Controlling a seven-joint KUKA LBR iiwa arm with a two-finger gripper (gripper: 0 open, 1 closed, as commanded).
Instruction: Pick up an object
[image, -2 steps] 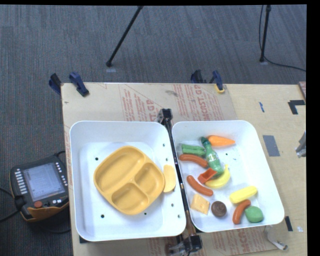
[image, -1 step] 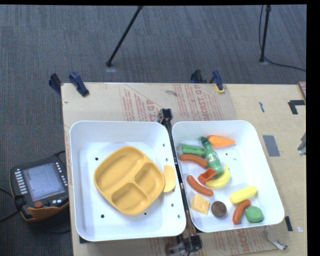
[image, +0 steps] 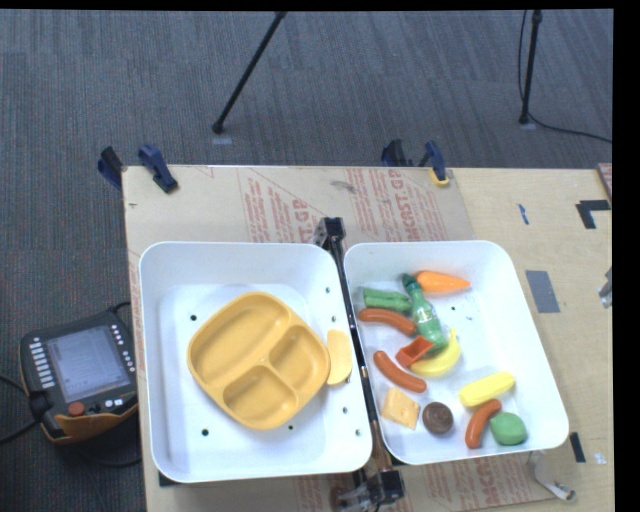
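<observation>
A grey handheld controller (image: 78, 372) lies on the carpet; blue clamps (image: 157, 166), probably plastic, grip the bench (image: 270, 200).

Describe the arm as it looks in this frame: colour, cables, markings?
Little to go on: a pale grey sliver at the view's right edge, beyond the right bin, may be part of the arm. It is too small to tell shape, cables or markings.

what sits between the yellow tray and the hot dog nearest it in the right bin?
In the camera view: a pale orange slice against the yellow tray, then both bins' adjoining white walls, then bare bin floor up to the hot dog.
</observation>
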